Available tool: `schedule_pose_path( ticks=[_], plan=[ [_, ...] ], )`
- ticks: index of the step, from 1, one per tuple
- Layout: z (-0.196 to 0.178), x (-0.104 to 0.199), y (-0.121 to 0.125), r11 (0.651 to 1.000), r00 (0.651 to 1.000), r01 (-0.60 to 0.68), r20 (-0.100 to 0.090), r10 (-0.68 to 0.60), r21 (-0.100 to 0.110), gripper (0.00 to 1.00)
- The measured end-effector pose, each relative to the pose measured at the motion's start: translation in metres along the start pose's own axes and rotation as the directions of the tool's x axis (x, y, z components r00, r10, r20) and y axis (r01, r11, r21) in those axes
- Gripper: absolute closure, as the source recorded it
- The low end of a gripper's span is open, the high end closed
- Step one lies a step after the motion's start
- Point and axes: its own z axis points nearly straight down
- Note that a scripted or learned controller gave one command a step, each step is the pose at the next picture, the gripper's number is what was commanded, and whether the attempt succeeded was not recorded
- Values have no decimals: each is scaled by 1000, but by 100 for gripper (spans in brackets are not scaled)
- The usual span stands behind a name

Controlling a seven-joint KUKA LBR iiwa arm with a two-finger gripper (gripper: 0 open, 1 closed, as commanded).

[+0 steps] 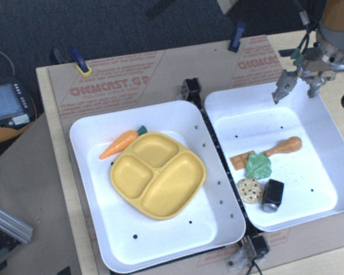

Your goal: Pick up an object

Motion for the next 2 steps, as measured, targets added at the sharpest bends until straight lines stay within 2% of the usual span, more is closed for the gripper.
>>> schedule_pose_path(
  ticks=[1,2],
  plan=[
    [-8,1,3,1000,1000,3,3,-3,-14,0],
    [55,4,0,1000,1000,3,1,-3,-8,0]
  ],
)
